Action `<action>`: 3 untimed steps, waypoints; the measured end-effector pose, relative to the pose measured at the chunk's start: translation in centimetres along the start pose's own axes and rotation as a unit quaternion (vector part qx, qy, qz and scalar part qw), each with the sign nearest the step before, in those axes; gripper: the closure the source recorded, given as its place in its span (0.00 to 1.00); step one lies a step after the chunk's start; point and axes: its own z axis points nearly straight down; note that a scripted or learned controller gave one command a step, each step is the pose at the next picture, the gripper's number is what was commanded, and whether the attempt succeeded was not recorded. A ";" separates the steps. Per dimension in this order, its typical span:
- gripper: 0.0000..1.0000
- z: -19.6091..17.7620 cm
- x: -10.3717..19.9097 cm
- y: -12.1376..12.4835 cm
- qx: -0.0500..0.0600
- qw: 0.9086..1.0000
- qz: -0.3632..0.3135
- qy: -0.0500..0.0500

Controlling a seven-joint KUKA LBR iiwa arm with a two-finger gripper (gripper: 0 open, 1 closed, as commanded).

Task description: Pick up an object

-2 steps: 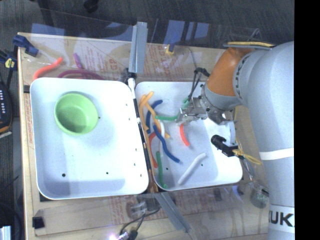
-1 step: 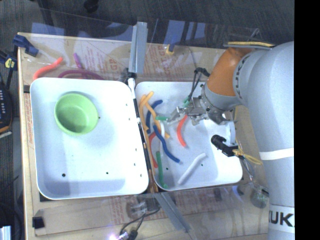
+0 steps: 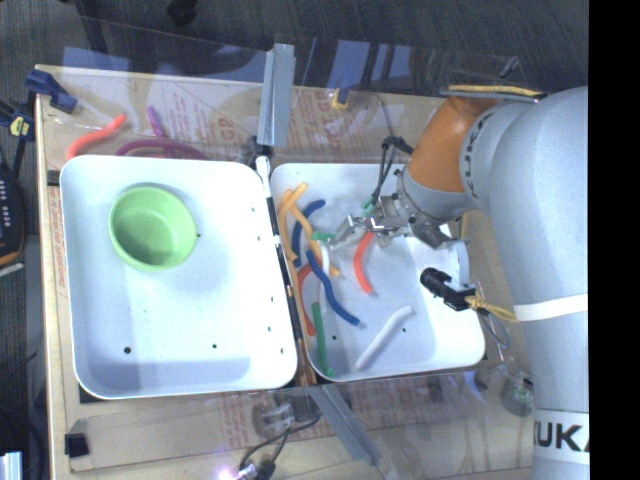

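The right bin [image 3: 450,343] holds several thin, bent sticks. Orange ones [image 3: 292,208] and blue ones [image 3: 318,258] lie along its left side. A long blue stick [image 3: 338,306] and a green one [image 3: 320,340] lie lower down, and a white stick [image 3: 383,336] rests near the front wall. A red stick [image 3: 364,266] curves through the middle. My gripper [image 3: 358,226] reaches in from the right and hangs low over the bin's upper middle, just above the top end of the red stick and beside a small green piece [image 3: 322,236]. Nothing is visibly lifted.
The left bin [image 3: 150,358] holds a green bowl [image 3: 152,228] at its upper left. The grey arm [image 3: 530,188] with its orange band covers the right bin's right side. A black part [image 3: 440,286] juts over that bin. Red and purple cords [image 3: 140,146] lie behind the left bin.
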 end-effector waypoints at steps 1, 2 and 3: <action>1.00 -1.1 0.0 0.1 -0.001 1.000 -0.001 -0.001; 0.00 -1.1 0.0 0.1 -0.001 1.000 -0.001 -0.001; 1.00 -2.1 0.0 0.1 -0.001 1.000 -0.002 -0.001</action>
